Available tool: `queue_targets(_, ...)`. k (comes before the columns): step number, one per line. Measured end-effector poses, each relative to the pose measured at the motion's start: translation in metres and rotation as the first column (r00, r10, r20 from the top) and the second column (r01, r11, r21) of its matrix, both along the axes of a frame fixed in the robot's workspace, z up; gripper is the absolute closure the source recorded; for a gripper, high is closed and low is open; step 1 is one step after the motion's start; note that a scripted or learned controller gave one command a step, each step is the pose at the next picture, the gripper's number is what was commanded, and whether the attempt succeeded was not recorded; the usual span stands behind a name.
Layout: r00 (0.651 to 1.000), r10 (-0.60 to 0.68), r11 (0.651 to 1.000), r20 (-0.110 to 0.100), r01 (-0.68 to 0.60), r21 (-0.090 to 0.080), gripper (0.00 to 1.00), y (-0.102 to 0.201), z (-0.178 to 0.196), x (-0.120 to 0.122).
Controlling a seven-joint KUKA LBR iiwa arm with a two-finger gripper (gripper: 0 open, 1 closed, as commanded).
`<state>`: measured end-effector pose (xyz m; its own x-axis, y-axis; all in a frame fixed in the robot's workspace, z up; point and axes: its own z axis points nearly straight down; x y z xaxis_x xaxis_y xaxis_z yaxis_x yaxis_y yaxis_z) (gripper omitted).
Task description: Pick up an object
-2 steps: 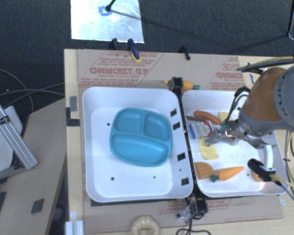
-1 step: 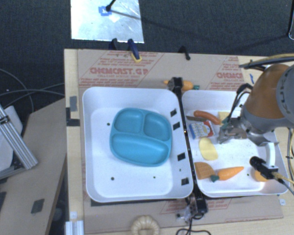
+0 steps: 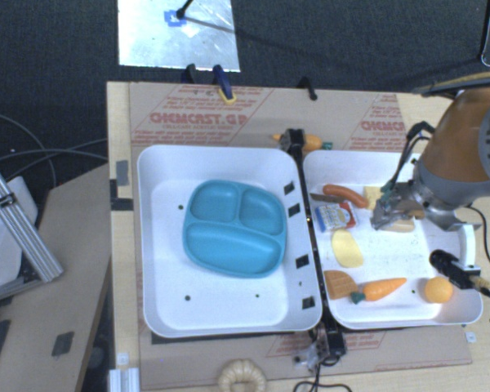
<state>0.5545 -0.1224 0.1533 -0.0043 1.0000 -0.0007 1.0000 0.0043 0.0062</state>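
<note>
The gripper (image 3: 389,213) sits low in the right bin (image 3: 453,313), toward its upper middle, and from this slanted view I cannot tell how its jaws stand; nothing is visibly pinched between them. Directly under and just beside it, at about 4 o'clock, lies a pale tan block (image 3: 401,226), partly covered by the gripper body. That block looks like the likely target, though this is a judgement.

At 9 o'clock from the gripper lies a small printed packet (image 3: 331,217), and at 10 o'clock a sausage (image 3: 344,193), its long axis running from 10 o'clock to 4 o'clock. At 7 o'clock sits a yellow lemon-like piece (image 3: 347,248), long axis close to 12-to-6. Farther out at 6 o'clock lies a carrot (image 3: 382,288), its tip pointing toward 2 o'clock and its green end toward 8 o'clock. A brown bread-like piece (image 3: 339,283) rests just beside the carrot's green end, and an orange (image 3: 438,290) sits at 4 o'clock, near the bin's lower right corner.

At 9 o'clock, well apart, the left bin (image 3: 159,219) holds a blue divided plate (image 3: 235,227).

As for progress, the arm appears to be at the reaching or closing stage: no object is lifted clear of the bin floor. Securing a grasp and raising the item remain to be done.
</note>
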Motion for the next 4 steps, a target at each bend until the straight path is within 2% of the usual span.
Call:
queue_targets(1,1.0,-0.001,1.0,0.002,0.001,-0.001,1.0,-0.01,0.059,-0.001)
queue_targets(2,1.0,0.001,1.0,-0.002,-0.001,0.0,1.0,-0.01,0.072,0.001)
queue_targets(3,1.0,0.006,1.0,-0.004,-0.006,0.003,1.0,0.048,0.065,0.007)
queue_targets(4,1.0,0.007,1.0,-0.002,-0.007,0.003,1.0,0.105,0.077,0.025)
